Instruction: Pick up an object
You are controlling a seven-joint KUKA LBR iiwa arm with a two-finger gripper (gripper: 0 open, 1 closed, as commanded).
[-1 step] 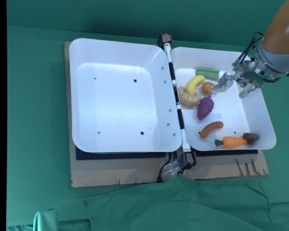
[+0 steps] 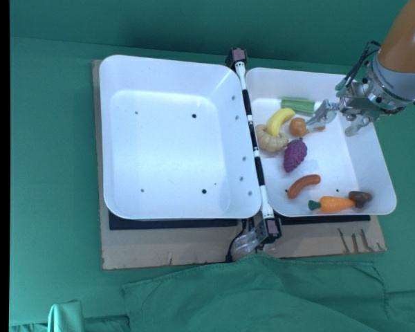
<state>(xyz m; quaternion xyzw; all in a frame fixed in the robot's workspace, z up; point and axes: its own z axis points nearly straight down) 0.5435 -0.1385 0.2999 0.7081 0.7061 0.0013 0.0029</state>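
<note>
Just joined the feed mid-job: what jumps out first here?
The toy food bunched in the right bin: banana, purple grapes, sausage, carrot. Over that bin's far right corner hangs the arm, orange-banded, its pincer near the green stalk.

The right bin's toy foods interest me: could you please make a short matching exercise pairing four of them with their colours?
Things:
1. banana
2. grapes
3. sausage
4. carrot

Colours:
a. purple
b. orange with a green top
c. yellow
d. reddish-brown

Pairs: 1-c, 2-a, 3-d, 4-b. All four lie in the right bin.
</note>
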